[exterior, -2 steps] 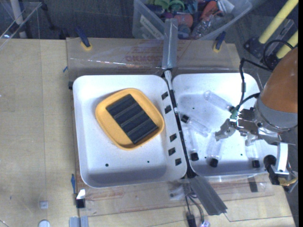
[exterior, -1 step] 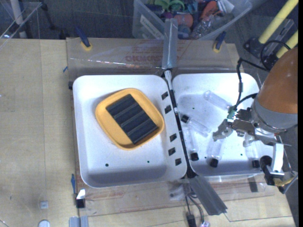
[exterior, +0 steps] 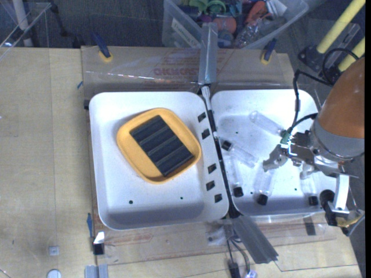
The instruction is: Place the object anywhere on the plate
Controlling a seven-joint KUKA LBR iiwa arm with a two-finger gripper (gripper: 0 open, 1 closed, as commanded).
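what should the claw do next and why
Probably lower toward one of the clear plastic tubes in the right bin and try a grasp. The claw hangs over that bin with nothing visibly between its fingers, while the yellow plate in the left bin already carries a black ridged block.

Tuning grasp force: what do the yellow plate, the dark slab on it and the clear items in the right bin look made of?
Yellow plate: likely matte plastic; uniform colour, soft rounded rim. Dark slab: black, ridged, perhaps rubber or plastic; little glare. Clear items: transparent, glossy plastic or glass, can't tell which; the bin floor shows through them.
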